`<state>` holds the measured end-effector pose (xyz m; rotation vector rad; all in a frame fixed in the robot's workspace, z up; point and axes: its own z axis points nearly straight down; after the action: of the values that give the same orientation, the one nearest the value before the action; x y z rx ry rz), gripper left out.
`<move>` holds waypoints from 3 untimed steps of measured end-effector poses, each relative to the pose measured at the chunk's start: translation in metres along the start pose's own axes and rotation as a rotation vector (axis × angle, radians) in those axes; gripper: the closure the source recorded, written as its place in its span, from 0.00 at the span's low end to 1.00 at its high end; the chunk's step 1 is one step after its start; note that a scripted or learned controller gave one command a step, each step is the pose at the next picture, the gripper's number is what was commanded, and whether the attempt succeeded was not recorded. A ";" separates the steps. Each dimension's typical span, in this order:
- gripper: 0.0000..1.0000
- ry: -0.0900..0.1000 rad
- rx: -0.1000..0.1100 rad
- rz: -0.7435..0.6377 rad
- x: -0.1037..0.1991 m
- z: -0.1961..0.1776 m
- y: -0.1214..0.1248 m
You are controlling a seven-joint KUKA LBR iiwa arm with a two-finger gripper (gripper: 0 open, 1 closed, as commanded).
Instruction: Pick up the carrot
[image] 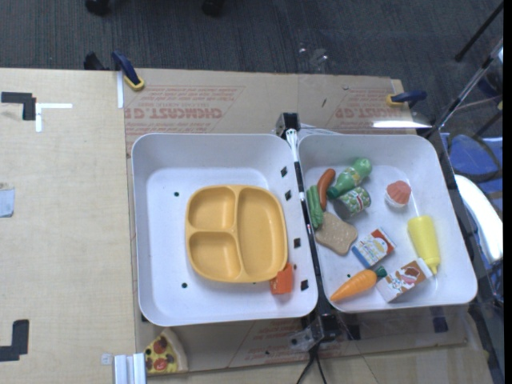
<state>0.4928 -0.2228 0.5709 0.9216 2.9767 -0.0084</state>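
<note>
Carrot (355, 284): R bin (448, 214), near front edge; lies slantwise, orange tip toward front-left, green top toward back-right. Just beside small carton w/ red print.
Gripper: cannot tell whether released or clenched.
R bin, other contents: yellow bottle (424, 242) along R side, just beyond the red-print carton (405, 281); blue/white carton (373, 248) mid-bin, near carrot's green end; bread slice (336, 233) left of it; dark can (353, 201) behind bread; green bottle (350, 178) lying tilted at back; red-orange sausage-like piece (324, 185) and green pod (314, 207) close to L wall; round red/white item (398, 192) toward back-right, too small to ID.
L bin (160, 214): yellow 3-compartment plate (237, 233) about centre; small orange-red item (282, 282) touching plate's front-right corner, near the divider between bins.
Desk (64, 214): light wood at L; cardboard sheet (200, 102) under the bins, held by blue/yellow clamps (128, 70) at back corners.
Stray: pizza-slice toy (162, 355) on desk in front of L bin, outside it.
Task status: carrot flat on bin floor, not lifted.
</note>
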 end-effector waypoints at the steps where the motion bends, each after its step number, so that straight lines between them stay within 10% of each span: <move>1: 1.00 -0.006 -0.001 -0.002 -0.003 -0.009 0.002; 3: 1.00 -0.018 -0.003 -0.006 -0.008 -0.027 0.004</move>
<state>0.5011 -0.2231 0.5984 0.9067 2.9628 -0.0122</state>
